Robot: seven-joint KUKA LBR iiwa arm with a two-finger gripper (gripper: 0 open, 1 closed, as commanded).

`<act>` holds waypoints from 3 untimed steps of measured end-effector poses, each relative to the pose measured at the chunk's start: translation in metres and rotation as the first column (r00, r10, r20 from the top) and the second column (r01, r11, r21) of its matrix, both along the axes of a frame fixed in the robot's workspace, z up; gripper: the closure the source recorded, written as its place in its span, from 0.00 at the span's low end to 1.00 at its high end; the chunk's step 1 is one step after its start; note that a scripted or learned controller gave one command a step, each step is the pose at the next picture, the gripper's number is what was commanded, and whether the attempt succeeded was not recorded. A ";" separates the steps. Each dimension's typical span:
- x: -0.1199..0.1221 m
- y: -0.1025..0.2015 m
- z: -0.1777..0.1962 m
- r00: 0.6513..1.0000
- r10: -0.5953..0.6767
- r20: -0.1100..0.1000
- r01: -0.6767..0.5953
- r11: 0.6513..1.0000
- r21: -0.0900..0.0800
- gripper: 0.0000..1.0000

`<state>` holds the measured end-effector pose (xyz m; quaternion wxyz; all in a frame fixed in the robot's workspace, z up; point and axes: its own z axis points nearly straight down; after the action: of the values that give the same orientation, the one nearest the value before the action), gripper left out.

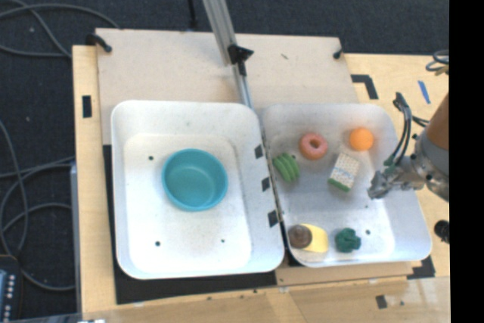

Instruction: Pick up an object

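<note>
Hovering at the right rim of the right-hand shallow white bin point(408, 238), the two-finger gripper point(380, 186) carries nothing visible; whether it is spread or pressed together cannot be told at this size

Landmark: small white-and-green carton point(343, 172), tilted, mid-bin
- gripper just right of the carton, apart from it
- orange ball point(361, 138) behind the carton, near
- pink ring-shaped toy point(313, 145) behind-left
- green ridged toy point(286, 167) left
- dark green lump point(348, 239) in front
- yellow-and-brown piece point(308, 238) front-left
- teal round bowl point(195, 178) far left, in the other bin

Judgement: the carton is the nearest candidate. Centre over it, align across its narrow side, descend square; a tilted carton may slip sideways
</note>
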<state>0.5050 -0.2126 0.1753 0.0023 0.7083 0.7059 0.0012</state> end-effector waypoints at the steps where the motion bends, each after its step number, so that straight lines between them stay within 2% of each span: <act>1: 0.001 0.006 0.062 1.000 0.008 0.003 -0.008 1.000 -0.001 1.00; 2: 0.004 0.005 0.105 1.000 0.008 0.002 -0.008 1.000 -0.001 1.00; 3: 0.006 0.004 0.125 1.000 0.009 -0.002 -0.009 1.000 0.001 1.00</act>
<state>0.5106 -0.2087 0.2998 0.0015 0.7052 0.7090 0.0008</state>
